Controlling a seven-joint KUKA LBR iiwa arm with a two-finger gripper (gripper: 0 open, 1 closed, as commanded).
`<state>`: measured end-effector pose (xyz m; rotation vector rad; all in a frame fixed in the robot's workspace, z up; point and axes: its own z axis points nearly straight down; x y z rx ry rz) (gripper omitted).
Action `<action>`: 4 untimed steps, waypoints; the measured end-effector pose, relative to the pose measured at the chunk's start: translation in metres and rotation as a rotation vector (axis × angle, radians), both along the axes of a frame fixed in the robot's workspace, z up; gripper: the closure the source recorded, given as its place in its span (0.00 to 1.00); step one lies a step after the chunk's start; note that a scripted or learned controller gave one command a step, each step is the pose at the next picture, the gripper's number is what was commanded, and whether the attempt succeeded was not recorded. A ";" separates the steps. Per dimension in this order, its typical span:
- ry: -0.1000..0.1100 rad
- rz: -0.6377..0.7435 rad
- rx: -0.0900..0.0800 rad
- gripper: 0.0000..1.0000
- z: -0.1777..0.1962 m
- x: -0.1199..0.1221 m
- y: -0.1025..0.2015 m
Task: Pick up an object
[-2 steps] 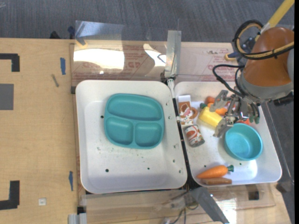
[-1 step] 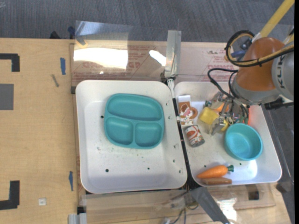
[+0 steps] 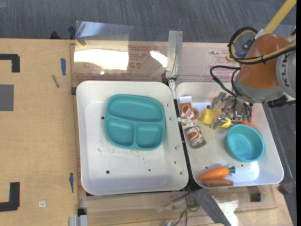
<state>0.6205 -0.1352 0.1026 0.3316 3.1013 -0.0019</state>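
The grey arm (image 3: pixel 263 74) with its orange band reached in from the right over the right bin (image 3: pixel 275 171). Its claw (image 3: pixel 229 113) hung low at the bin's far side, right against a yellow object (image 3: pixel 209 116); whether it was apart or together could not be told. Just left lay a small red-and-white carton (image 3: pixel 188 113) and a tipped can (image 3: pixel 195 136). A teal bowl (image 3: pixel 244 143) stood near the claw, and a toy carrot (image 3: pixel 216 173) lay at the near edge. The left bin (image 3: pixel 89 140) held a teal divided plate (image 3: pixel 135 121) on the tabletop (image 3: pixel 33 140)
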 end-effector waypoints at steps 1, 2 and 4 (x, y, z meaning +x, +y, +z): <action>0.003 0.133 0.002 1.00 0.125 0.044 0.071; 0.018 0.280 0.001 1.00 0.099 -0.001 0.079; 0.011 0.534 -0.006 0.00 0.157 0.038 0.007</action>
